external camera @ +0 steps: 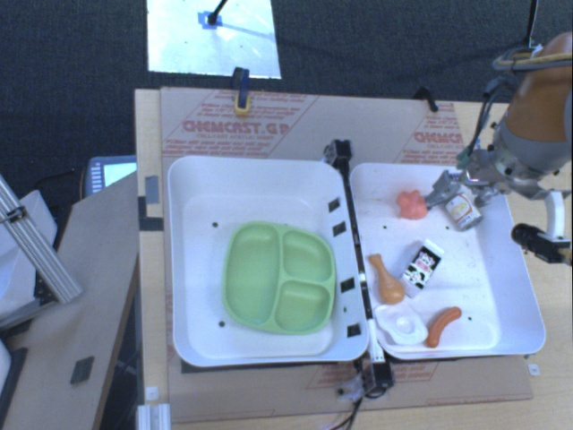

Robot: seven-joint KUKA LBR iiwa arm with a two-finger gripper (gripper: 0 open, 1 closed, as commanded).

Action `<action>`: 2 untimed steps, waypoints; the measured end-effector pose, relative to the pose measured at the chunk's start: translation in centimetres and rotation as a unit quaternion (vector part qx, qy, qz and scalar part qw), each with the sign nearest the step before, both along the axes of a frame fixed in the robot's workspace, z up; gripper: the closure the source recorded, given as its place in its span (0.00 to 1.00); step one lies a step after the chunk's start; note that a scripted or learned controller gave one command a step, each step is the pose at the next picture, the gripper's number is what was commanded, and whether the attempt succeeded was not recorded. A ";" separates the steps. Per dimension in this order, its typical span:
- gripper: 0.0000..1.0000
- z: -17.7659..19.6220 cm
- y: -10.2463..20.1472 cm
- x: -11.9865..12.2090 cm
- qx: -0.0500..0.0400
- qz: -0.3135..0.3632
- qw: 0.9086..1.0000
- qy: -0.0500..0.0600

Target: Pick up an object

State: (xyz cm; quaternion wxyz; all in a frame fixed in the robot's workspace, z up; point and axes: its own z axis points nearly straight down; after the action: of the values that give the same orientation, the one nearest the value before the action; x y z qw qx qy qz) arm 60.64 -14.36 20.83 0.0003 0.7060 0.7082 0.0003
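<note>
Grey and orange, my arm hangs over the right bin (524, 305). My fingers (458, 197) clench a small can (461, 211), just beside the pink toy (412, 204).

We look down from one fixed camera set above the bench (269, 110), tilted so the far edge sits at the top of our view and the near edge at the bottom. We are far enough back to take in both white bins, the left bin (192, 240) and the right bin (510, 303), whole, with dark floor beyond. The arm (537, 115) enters from our right.
</note>
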 end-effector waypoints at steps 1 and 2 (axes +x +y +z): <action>0.00 -4.2 0.4 0.0 0.000 0.000 1.000 0.001; 0.00 -10.5 0.6 -0.1 0.000 -0.001 1.000 0.002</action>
State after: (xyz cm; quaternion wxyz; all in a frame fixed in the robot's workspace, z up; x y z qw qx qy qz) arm 60.55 -13.76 10.30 -0.0017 0.7068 0.7074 -0.0012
